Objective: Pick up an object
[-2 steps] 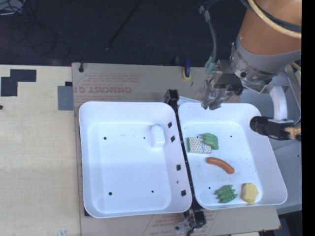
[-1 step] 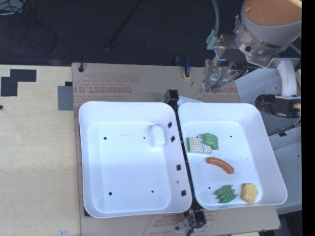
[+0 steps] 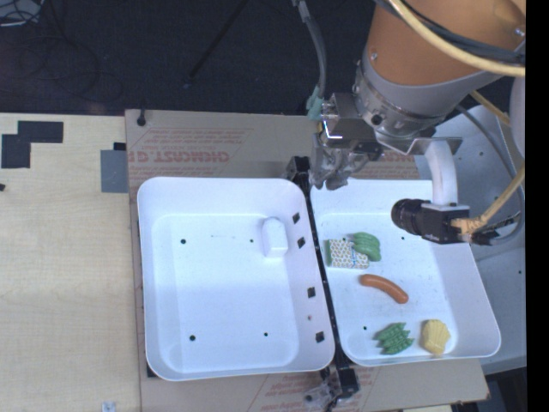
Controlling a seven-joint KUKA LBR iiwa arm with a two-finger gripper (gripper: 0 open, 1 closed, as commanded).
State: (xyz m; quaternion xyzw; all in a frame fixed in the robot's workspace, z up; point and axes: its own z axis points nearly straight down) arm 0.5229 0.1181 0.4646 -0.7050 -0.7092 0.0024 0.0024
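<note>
In the right bin lie an orange sausage, a patterned block touching a green piece, a leafy green toy and a yellow piece. The claw hangs over that bin's far left corner; its grip cannot be told. A white object sits in the left bin.

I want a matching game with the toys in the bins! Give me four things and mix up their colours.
Things:
1. sausage
2. corn
3. small block in the left bin
4. leafy toy beside the corn

Colours:
A. white
B. green
C. orange-red
D. yellow

Pairs: 1-C, 2-D, 3-A, 4-B
</note>
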